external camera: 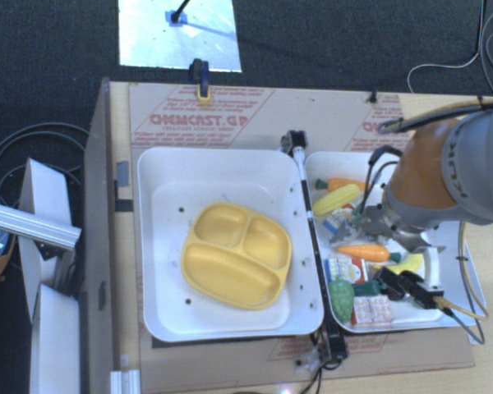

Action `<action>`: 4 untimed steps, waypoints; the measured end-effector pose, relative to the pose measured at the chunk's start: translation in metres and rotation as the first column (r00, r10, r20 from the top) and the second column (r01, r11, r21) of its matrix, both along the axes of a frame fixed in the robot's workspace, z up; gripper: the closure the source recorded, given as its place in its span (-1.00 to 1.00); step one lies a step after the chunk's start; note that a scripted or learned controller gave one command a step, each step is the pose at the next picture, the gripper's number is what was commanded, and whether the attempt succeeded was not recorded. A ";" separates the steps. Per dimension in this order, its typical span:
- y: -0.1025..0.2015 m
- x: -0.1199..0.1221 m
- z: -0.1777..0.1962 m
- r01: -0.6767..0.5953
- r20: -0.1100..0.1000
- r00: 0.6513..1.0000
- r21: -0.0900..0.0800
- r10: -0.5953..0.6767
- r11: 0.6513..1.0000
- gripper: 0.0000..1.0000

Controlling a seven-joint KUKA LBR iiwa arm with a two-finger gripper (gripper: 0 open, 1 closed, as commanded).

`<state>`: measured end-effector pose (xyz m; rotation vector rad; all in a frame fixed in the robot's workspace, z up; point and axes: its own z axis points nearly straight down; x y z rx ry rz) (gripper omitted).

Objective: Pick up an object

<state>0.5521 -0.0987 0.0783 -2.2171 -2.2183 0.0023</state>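
Right bin (338, 161): yellow corn cob (337, 197) near its top-left corner; orange carrot (363, 253) mid-bin; green toy (339, 294) and red-and-white packet (371, 309) at its bottom edge.
Gripper (364, 223): stood between corn cob and carrot; grip state could not be told.
Left bin (160, 220): yellow divided plate (237, 254), centred.

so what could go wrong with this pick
The right bin is crowded: toy corn, toy carrot and a red-and-white packet lie close together, so a grasp may snag or push a neighbour. The arm covers part of that bin, so a miss there would be hard to see.
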 end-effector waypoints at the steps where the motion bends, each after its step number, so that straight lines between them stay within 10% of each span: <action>1: -0.002 0.087 0.002 -0.013 -0.061 0.998 0.000 0.013 1.000 -1.00; 2: -0.002 0.086 0.012 -0.008 -0.055 0.998 0.003 0.008 1.000 1.00; 3: -0.003 0.086 0.013 -0.009 -0.053 0.999 0.001 0.009 1.000 -1.00; 4: -0.030 0.113 0.004 -0.003 -0.016 1.000 0.003 0.004 1.000 -1.00</action>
